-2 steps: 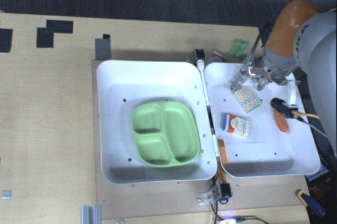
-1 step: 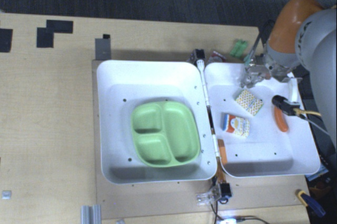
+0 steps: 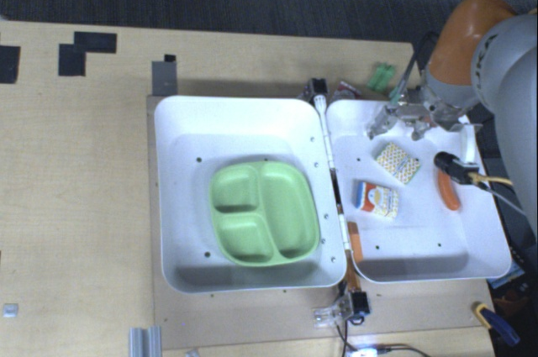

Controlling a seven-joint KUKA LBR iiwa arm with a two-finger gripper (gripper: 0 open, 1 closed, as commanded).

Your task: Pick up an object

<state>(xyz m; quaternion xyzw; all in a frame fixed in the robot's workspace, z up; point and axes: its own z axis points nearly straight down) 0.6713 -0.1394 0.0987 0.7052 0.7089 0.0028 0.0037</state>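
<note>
Two open fingers of the gripper [image 3: 409,118] hovered empty just behind the patterned packet [image 3: 397,163] in the right bin [image 3: 420,254].

Even, fairly bright overhead light fills the scene. The two white bins [image 3: 252,116] glare slightly along their rims, with soft grey shadows inside their near walls. The green tray [image 3: 265,212] looks washed out. Overall sharpness is modest, and the arm [image 3: 504,53] is blurred.
</note>
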